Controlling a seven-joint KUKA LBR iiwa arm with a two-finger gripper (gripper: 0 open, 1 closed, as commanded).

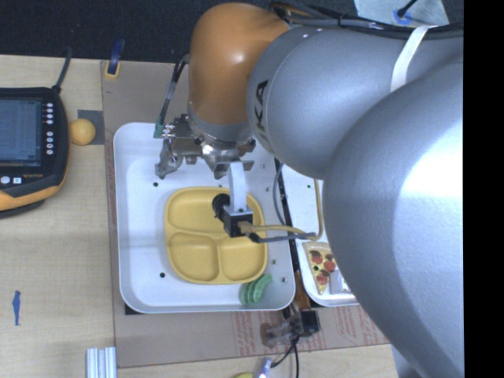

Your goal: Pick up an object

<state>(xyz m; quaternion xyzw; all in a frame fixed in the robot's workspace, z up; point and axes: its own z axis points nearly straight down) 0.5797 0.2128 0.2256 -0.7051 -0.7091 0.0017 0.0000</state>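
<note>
The yellow plate [197,246] fills most of the left bin [126,211], leaving bare floor at its 9 o'clock and a thin strip at 6. A green thing [256,290] crowds the 5 o'clock corner (tight against the wall). The arm [354,132] covers most of the right bin [303,195].

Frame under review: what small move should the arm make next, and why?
Probably lower the end effector straight down onto the upper rim of the yellow plate: it sits above that edge in the left bin, while the green item lies farther off, past the plate's lower right.
</note>
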